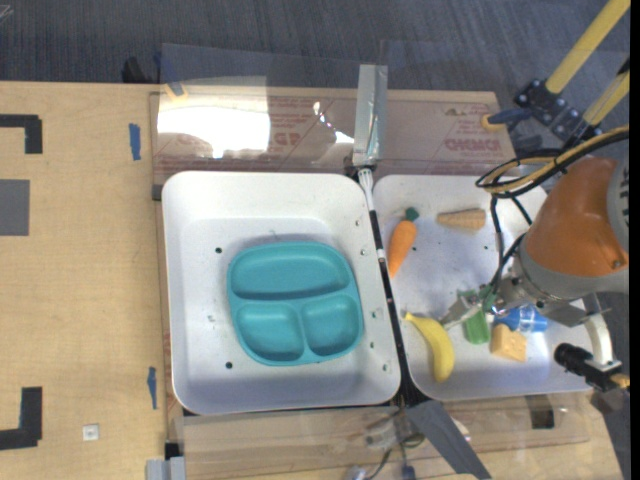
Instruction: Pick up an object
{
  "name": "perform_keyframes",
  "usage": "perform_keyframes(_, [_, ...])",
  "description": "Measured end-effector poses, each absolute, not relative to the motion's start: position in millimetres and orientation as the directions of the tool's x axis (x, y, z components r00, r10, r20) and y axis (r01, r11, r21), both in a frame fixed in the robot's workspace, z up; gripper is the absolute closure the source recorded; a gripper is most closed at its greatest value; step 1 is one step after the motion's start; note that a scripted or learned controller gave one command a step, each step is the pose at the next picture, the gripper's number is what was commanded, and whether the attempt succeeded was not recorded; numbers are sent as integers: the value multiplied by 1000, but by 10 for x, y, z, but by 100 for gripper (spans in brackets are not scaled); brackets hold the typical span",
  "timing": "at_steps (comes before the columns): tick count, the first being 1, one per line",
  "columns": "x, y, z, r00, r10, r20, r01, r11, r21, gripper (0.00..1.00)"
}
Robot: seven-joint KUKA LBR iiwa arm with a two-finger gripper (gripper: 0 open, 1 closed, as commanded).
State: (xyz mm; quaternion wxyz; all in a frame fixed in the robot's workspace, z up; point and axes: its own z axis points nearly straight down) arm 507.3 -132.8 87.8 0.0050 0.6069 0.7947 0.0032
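Objects for picking are seen scattered in the right bin (pixel 440 383): a carrot (pixel 399 243) near the divider, a pale wedge (pixel 461 219) toward the far wall, a banana (pixel 434 343) at the near left, a green piece (pixel 476 326), a blue piece (pixel 521 318) and an orange-yellow block (pixel 509 345) clustered together. The claw (pixel 482 303) is lowered over that cluster, just above the green piece; whether it is wide or narrow cannot be told, and nothing is clearly seen held. A teal divided tray (pixel 294 301) is seen lying in the left bin (pixel 190 268). Both bins are carried on the bench (pixel 70 268).
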Motion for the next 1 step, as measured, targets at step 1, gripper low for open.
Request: perform_keyframes(1, [5076,-1334,957,-261,965,-3,965,261,10,100])
